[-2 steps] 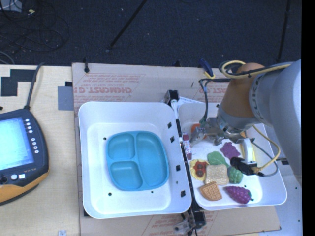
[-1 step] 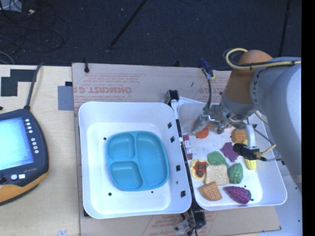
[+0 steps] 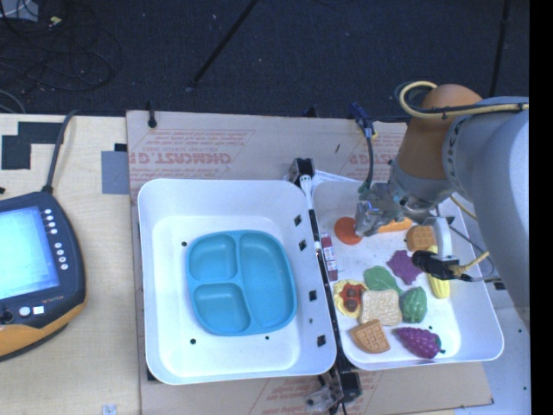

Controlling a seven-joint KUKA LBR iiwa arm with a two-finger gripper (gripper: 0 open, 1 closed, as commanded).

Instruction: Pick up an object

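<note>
— So, where is the gripper [image 3: 366,220] now?

— Right of centre, low over the right bin [image 3: 492,340], its tip just beside a red-orange disc [image 3: 346,231] near that bin's upper left corner.

— Holding it?

— I can't tell; the wrist hides how the hand stands, and nothing shows clamped in it.

— And the left bin [image 3: 164,206]?

— A blue divided tray [image 3: 241,281] lies there.

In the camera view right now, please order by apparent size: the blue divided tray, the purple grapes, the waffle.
1. blue divided tray, clearly largest
2. purple grapes and waffle: they look alike, so unranked
</note>
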